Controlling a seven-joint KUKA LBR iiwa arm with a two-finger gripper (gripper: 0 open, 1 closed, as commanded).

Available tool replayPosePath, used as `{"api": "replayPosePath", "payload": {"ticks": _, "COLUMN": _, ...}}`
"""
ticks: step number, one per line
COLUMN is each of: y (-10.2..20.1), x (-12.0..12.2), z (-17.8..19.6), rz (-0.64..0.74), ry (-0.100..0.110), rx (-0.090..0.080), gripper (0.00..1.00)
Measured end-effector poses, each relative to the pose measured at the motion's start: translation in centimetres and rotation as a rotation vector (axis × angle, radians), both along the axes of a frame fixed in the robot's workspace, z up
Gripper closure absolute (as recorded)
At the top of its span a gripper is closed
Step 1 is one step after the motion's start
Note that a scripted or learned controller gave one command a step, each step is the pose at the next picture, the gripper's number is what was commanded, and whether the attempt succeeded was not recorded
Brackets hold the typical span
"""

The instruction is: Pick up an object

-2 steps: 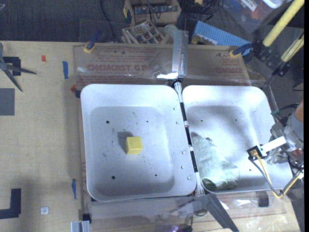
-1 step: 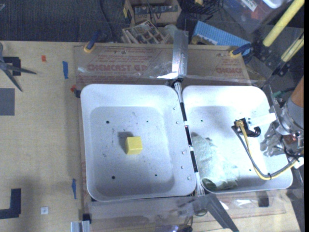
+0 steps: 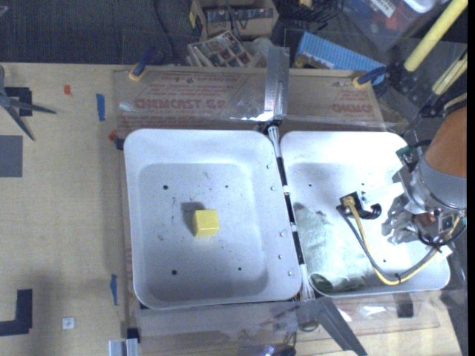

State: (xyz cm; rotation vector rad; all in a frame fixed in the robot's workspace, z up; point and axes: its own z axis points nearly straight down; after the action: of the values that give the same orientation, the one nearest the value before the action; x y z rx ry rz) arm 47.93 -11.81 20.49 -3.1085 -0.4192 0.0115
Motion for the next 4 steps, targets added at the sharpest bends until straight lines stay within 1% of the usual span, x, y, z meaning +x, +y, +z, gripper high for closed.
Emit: {"api": "replayPosePath", "payload": {"ticks": 4, "y": -0.4, "x": 0.1, "z": 3.1, "rz": 0.003, "ry": 0.02, "rx": 0.003, "gripper": 1.0}}
